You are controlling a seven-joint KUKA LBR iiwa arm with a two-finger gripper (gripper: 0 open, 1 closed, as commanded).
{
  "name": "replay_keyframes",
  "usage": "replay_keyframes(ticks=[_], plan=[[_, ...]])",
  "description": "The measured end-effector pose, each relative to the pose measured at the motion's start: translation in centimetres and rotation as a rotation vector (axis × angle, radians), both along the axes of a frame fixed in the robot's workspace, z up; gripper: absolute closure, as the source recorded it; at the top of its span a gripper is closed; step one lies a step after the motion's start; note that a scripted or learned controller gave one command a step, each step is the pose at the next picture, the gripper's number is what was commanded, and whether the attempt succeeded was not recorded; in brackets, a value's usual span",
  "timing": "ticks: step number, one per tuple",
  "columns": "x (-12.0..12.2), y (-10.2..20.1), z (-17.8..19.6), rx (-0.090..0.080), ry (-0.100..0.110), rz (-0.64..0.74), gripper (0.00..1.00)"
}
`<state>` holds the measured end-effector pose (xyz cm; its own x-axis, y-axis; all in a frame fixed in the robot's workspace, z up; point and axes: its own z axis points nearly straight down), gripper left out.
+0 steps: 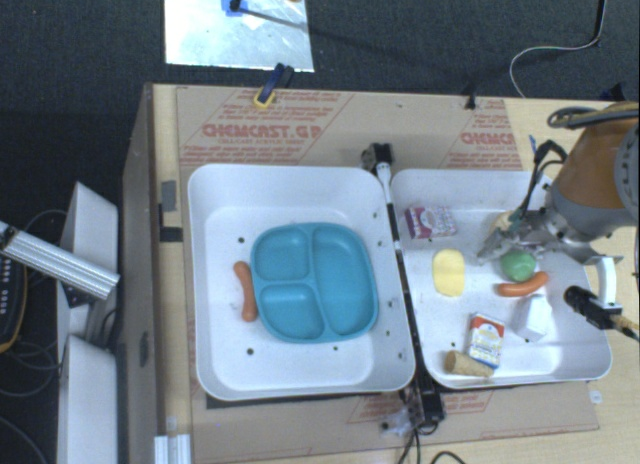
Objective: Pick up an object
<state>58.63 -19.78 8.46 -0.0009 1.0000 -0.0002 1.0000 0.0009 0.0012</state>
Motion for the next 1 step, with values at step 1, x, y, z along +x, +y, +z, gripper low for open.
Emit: replay_keyframes(ticks=[1], plan=[[0.11,-0.03,1.1,-0.001,-0.003,0.001,1.0]])
